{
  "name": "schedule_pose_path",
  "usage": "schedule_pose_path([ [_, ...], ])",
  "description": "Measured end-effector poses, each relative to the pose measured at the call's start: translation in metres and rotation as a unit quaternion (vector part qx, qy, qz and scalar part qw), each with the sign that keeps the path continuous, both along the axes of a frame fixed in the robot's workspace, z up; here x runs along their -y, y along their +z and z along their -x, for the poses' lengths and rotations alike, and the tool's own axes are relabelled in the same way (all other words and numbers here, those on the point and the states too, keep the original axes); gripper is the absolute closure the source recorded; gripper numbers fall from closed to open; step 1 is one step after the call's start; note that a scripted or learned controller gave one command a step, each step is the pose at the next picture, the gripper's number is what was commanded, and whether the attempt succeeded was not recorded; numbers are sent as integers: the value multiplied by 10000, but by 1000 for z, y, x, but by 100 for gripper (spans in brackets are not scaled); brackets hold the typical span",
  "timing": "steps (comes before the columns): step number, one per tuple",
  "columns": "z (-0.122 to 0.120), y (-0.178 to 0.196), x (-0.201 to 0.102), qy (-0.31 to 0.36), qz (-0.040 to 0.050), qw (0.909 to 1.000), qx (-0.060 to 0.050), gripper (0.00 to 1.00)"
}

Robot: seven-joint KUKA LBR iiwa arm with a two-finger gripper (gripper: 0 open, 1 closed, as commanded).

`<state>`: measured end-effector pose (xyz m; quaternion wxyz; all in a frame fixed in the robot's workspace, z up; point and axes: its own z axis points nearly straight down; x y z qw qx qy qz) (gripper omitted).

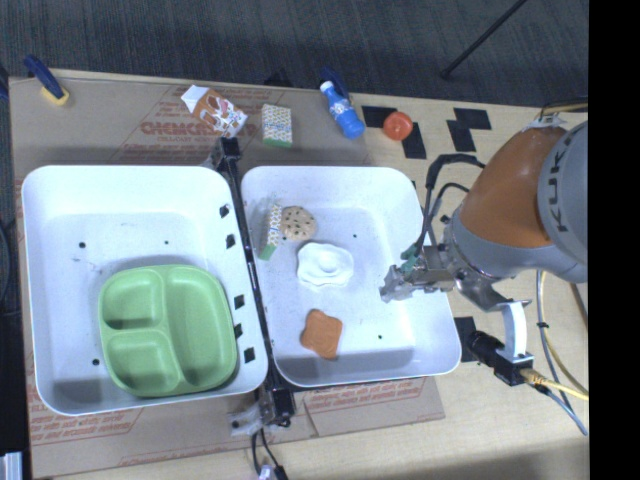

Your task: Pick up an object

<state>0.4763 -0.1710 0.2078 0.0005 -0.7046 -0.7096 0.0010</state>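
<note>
In the right bin lie a white lumpy object, an orange toast-like piece, a cookie and a small green-and-white packet. My gripper hangs low over the right side of that bin, to the right of the white object and apart from it. Nothing shows between its fingers. The arm's orange band rises behind it at the right.
The left bin holds a green divided plate. Behind the bins on the cardboard lie a blue bottle, an orange ball, a small box, a snack wrapper and a blue-yellow clamp.
</note>
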Motion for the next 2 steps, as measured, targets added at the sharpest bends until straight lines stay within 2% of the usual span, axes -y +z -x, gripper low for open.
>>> schedule_pose_path([
  [2,0,4,0,-6,2,10000,7,100],
])
